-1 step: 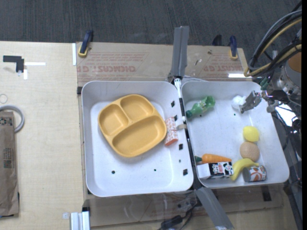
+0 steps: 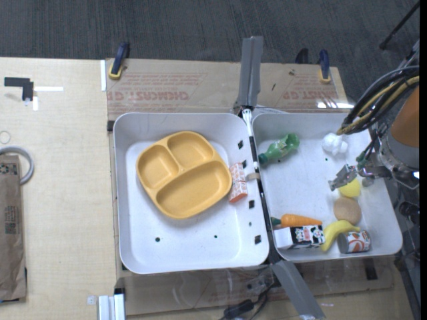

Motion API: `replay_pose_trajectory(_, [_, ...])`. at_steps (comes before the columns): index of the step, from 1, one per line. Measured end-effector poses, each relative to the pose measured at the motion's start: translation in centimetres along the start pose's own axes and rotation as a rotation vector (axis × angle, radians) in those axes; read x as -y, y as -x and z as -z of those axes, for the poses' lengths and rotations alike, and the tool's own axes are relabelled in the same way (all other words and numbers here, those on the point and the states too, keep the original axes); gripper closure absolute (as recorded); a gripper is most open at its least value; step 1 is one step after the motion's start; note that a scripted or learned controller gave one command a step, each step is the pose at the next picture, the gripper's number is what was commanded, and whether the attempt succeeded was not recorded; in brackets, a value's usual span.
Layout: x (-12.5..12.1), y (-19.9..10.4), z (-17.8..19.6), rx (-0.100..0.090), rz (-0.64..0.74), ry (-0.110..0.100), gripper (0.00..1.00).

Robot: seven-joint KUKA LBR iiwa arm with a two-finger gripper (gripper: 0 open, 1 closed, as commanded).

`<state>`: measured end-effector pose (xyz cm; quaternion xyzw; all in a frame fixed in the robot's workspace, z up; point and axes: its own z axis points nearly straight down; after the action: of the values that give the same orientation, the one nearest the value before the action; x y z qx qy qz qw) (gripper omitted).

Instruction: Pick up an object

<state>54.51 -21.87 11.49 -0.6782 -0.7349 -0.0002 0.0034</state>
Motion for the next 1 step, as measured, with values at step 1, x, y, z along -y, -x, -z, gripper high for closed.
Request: replay_pose_trajectory(1, [0.11, -0.46, -2.30, -0.004, -0.010, 0.005, 0.00])
